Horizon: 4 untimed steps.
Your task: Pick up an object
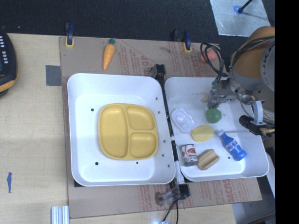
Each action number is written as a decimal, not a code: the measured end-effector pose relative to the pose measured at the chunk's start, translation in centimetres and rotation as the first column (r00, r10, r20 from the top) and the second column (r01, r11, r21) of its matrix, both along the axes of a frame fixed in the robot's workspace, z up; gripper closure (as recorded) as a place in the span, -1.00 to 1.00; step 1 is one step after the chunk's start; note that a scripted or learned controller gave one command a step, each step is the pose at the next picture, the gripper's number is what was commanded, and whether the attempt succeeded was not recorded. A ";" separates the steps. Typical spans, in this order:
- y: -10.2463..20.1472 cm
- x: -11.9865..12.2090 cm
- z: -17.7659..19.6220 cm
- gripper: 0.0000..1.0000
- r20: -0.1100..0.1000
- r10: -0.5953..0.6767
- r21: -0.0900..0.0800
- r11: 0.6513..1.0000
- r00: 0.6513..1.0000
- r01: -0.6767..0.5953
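pincer poised over green ball in right bin

the arm (pixel 252 59) enters from the right of the frame, and its pincer (pixel 216 101) sits low in the upper middle of the right bin (pixel 252 169), directly above a small green ball (pixel 214 115). whether the pincer's tips are apart or together cannot be told from this slanted view, and the ball looks to rest just below them rather than clearly between them.

lower in the same bin lie a clear crumpled plastic piece (pixel 182 119), a pale yellow oval (pixel 202 133), a blue bottle (pixel 231 145), a small red and white can (pixel 188 154) and a tan bun-like item (pixel 208 159) beside the can.

the left bin (pixel 84 125) holds a yellow divided tray (pixel 127 130) at its centre. a toy carrot (pixel 108 54) lies on the surface (pixel 32 125) above the left bin, toward the upper middle of the frame.
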<state>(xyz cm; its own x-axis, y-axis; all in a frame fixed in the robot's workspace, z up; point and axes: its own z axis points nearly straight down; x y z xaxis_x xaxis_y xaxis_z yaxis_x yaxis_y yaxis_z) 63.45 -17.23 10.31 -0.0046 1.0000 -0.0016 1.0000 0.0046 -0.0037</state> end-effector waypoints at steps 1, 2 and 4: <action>0.0 0.0 -0.1 -1.00 -0.001 0.001 0.000 1.000 1.000 -0.001; 2.1 -1.6 -1.2 -1.00 -0.003 0.001 0.002 1.000 1.000 -0.001; 2.0 -1.4 -0.1 -1.00 -0.001 0.001 0.000 1.000 1.000 -0.001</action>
